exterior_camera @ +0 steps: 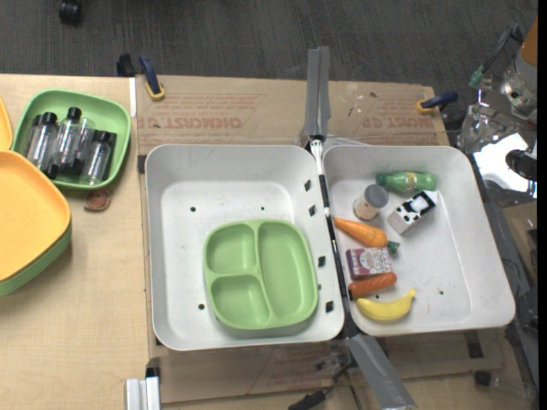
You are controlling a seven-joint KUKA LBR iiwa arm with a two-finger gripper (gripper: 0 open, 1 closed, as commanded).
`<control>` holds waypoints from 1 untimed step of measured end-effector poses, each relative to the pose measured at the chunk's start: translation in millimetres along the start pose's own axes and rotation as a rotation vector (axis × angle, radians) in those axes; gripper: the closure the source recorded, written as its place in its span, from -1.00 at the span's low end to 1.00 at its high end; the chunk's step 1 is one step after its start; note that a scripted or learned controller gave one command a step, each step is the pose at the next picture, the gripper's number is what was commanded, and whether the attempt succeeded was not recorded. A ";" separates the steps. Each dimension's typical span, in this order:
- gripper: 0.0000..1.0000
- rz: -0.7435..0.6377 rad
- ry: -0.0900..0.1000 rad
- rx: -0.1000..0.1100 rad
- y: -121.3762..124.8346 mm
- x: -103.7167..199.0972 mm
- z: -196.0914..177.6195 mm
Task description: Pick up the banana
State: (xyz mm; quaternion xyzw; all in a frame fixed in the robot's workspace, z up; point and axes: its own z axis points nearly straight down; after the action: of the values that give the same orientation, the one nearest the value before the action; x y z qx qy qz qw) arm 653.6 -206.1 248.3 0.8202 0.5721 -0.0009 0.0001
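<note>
The banana point(385, 307) is lying near the bottom edge of the right bin point(479, 254), long axis running roughly left-right, while the arm point(513, 84) is sitting way off at the upper right of the frame, and I can't tell its jaw state.

The banana point(385, 307) lies at the near edge of the right bin point(479, 254), open from above and on its right side, where bare bin floor stretches toward the wall. A red sausage-like piece point(373, 284) touches its upper left, with a purple packet point(369, 262) and a carrot point(361, 231) just beyond. The bin's near wall runs close beside it, and the divider between the bins stands near its left end.
</note>
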 end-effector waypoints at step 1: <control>1.00 0.280 -0.001 0.000 8.1 -6.8 -54.4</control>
State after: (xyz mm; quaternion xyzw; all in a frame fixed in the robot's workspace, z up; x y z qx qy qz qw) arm 659.0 -215.2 302.7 0.8920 0.4521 -0.0012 0.0004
